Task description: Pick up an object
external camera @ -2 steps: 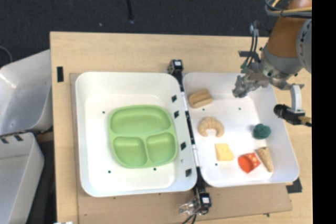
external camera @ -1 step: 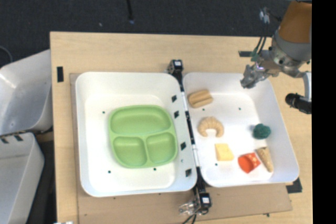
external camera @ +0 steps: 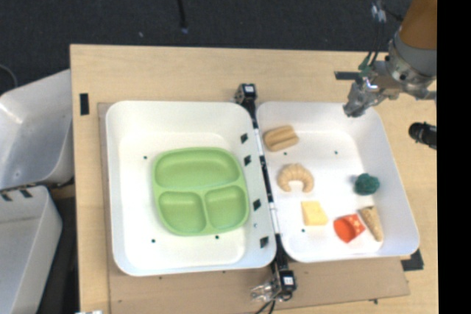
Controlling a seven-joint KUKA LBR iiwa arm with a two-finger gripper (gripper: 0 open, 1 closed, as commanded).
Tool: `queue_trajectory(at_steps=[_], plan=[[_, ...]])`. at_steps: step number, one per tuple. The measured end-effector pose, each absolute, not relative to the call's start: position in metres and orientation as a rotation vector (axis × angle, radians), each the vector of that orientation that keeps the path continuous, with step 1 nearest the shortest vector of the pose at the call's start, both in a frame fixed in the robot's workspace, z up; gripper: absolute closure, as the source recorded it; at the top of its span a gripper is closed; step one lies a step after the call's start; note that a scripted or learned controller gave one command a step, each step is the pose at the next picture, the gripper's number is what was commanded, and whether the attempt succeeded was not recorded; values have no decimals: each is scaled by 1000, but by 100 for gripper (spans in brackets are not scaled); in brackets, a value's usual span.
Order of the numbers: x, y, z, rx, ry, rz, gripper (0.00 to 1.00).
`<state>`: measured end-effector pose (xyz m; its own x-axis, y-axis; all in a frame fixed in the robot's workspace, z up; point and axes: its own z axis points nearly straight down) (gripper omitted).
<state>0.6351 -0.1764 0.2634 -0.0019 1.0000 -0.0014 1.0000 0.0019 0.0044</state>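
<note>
**Arm poised over the right bin's far corner**

The gripper (external camera: pixel 356 105) hangs above the right bin (external camera: pixel 394 158) at its 1 o'clock corner; whether it is clenched or released cannot be told. In the bin: bread roll (external camera: pixel 280 137) at 10 o'clock, croissant (external camera: pixel 296 177) centre-left, yellow block (external camera: pixel 314 213), red piece (external camera: pixel 348 229), cone (external camera: pixel 372 223), green ball (external camera: pixel 366 184). The left bin (external camera: pixel 125 158) bears a green tray (external camera: pixel 200 190).

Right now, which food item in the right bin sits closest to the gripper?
The bread roll, at the bin's far left corner, lies nearest the gripper. The croissant and green broccoli sit farther down.
</note>
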Motion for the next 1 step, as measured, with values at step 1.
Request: queue_trajectory(at_steps=[1], plan=[[629, -121, 256, 2216, 2226, -1, 100]])
